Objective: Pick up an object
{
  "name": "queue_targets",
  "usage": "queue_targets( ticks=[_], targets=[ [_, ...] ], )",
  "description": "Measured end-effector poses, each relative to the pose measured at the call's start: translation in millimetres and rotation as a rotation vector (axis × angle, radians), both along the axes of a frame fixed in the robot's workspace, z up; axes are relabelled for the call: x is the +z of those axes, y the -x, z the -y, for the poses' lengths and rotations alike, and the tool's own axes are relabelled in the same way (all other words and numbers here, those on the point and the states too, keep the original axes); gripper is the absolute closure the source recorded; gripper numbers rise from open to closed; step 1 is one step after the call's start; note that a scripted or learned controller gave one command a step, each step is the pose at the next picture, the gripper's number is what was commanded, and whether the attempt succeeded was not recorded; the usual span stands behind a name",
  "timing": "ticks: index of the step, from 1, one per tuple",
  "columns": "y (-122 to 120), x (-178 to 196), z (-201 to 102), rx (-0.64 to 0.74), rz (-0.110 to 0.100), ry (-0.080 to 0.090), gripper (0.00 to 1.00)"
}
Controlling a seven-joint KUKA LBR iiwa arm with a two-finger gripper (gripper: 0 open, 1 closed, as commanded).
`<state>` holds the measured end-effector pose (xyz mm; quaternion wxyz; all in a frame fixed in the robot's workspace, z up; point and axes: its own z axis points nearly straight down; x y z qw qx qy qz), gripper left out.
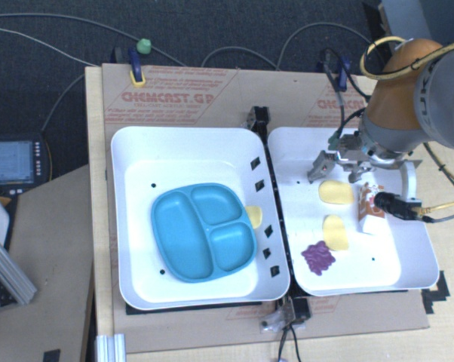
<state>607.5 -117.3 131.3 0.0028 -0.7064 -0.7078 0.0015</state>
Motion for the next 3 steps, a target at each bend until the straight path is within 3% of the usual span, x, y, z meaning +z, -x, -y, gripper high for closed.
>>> queue_targets(
  ticks=[1, 2, 3],
  targets=[
    [-1, -47, 0, -0.001, 0.006, 0.002, 0.0],
    [-4, -32, 0, -0.002, 0.016, 0.004, 1.0],
    [-2, 30, -5, -0.001, 0.009, 0.002, 1.0]
  ],
)
